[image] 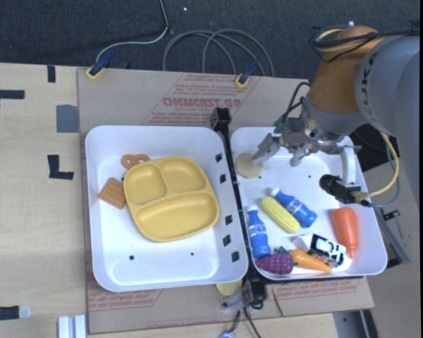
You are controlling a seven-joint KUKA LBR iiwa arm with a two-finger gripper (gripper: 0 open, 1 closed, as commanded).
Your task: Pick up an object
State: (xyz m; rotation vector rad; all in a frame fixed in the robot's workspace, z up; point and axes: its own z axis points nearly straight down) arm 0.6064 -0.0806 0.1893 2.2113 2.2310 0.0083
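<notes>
Two white bins sit side by side on the bench, and my gripper hangs over the upper part of the right bin, right of the frame's centre. My fingers are spread apart with nothing between them; one points left toward a round tan disc lying at the bin's upper left corner, just beside the divider.

Below my gripper, in the lower half of the right bin, the loose objects are gathered. A yellow corn cob lies at a slant, touching a blue bottle on its right. Another blue bottle stands nearer the divider. An orange carrot-shaped piece sits toward the right wall, a purple grape bunch rests at the bottom edge, and a small orange carrot lies beside it, next to a black-and-white toy.

In the left bin, a yellow divided plate fills the middle. A brown cracker touches its left edge, and a pretzel sits just above the plate.
</notes>
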